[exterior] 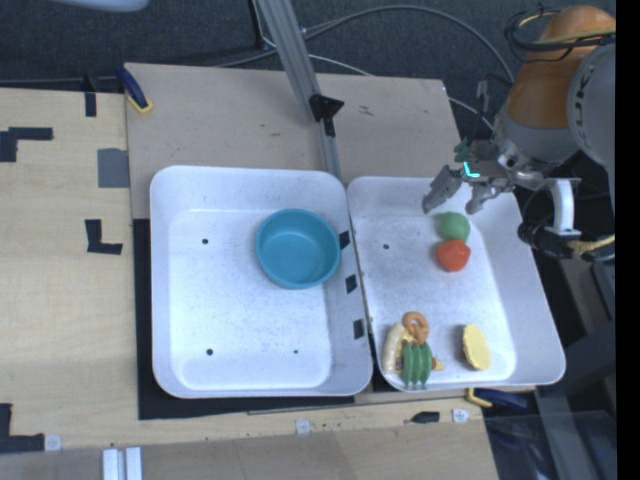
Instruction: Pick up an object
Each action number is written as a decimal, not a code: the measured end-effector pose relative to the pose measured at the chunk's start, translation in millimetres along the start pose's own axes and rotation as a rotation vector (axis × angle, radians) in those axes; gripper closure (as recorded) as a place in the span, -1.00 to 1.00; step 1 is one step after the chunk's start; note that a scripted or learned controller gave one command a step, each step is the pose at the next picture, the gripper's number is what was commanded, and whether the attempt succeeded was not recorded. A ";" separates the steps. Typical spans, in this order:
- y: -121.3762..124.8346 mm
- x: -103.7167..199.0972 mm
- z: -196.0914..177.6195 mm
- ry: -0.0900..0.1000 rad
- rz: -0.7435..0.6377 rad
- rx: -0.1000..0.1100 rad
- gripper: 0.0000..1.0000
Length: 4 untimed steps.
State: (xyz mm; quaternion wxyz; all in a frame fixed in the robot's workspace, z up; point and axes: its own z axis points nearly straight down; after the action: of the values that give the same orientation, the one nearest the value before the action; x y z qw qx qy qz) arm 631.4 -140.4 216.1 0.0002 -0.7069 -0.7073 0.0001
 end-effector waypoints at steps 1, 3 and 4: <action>0.0 0.0 0.1 0.000 0.000 0.000 -1.00; -2.9 -8.9 87.4 0.000 0.000 0.003 -1.00; -3.3 -8.3 128.9 0.000 -0.001 0.002 -1.00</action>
State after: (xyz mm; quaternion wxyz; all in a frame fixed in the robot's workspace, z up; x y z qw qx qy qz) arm 628.1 -148.7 87.3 0.0007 -0.7067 -0.7075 0.0008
